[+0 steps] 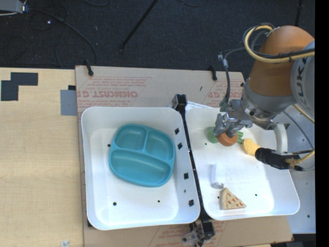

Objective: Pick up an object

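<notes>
Carrot [226,138] (orange, green leafy end) sits under the fingers [224,126]; their spread I cannot tell.

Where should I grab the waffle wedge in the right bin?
Grip the waffle wedge across its two slanted sides, near the broad lower edge, coming straight down. It lies flat near the right bin's front, with free floor around it for both fingers.

Gripper [226,127] low in right bin [277,199], upper left part, over orange-green toy [226,138]. Waffle wedge [231,199] lower down. Teal divided plate [141,154] in left bin [97,199].
</notes>
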Robot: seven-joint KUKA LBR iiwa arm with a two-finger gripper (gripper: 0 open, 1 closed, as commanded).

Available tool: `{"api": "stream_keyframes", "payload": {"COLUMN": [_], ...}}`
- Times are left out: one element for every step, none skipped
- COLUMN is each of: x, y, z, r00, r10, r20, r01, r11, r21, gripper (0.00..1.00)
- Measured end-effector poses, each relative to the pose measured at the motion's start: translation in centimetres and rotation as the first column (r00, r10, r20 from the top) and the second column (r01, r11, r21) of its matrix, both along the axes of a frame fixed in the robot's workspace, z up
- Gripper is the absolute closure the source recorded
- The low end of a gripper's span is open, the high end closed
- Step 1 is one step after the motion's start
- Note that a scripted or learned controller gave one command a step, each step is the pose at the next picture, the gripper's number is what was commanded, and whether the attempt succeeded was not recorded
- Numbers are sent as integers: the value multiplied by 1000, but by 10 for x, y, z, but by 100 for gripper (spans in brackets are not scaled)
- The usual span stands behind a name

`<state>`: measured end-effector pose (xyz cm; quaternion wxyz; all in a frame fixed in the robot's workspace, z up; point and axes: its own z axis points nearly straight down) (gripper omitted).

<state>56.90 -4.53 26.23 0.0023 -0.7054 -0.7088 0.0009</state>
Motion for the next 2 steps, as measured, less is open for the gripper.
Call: {"api": "stream_keyframes", "payload": {"x": [-10,-11], "y": [58,119], "z": [-11,-26], "r00": [1000,1000], "r10": [0,1], "r20": [-1,-2], "r01": [0,-1], "r11": [1000,1000], "r21": [0,-1], "gripper": [100,100]}}
